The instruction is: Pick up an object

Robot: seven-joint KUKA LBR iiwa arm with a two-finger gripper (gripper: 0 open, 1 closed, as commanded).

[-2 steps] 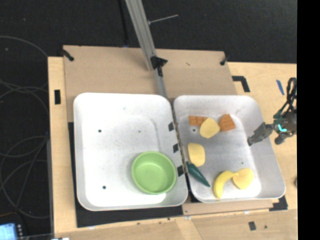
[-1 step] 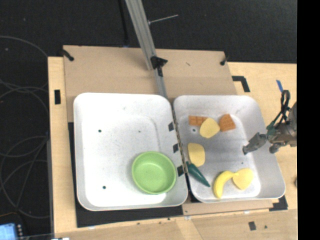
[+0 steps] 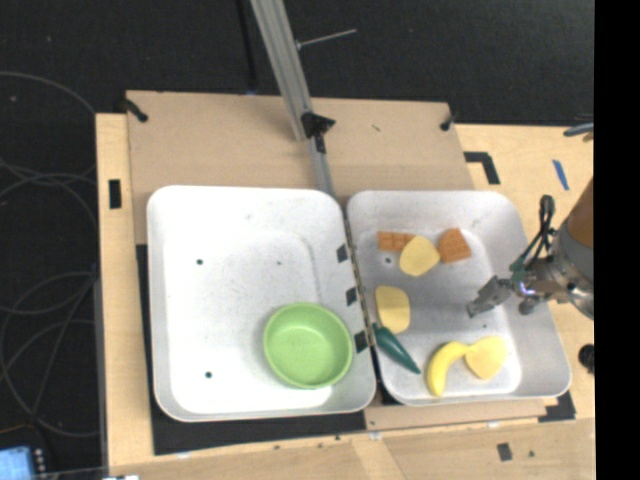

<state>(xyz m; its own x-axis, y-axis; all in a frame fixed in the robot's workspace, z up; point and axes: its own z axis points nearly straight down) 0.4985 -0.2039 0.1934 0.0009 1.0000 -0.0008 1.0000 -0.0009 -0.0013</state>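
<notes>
We see grey two-finger gripper [image 3: 497, 295] right of centre, finger state unclear | poised above yellow curved plastic banana [image 3: 443, 366], lower right, likely lining up a grab.

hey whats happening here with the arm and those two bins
A robot arm reaches in from the right, its tool poised over the right bin among small items. Nothing sits between its fingers. That bin has a banana, several yellow pieces, two orange blocks and a green pepper at its left edge. The left bin holds a green bowl.
</notes>
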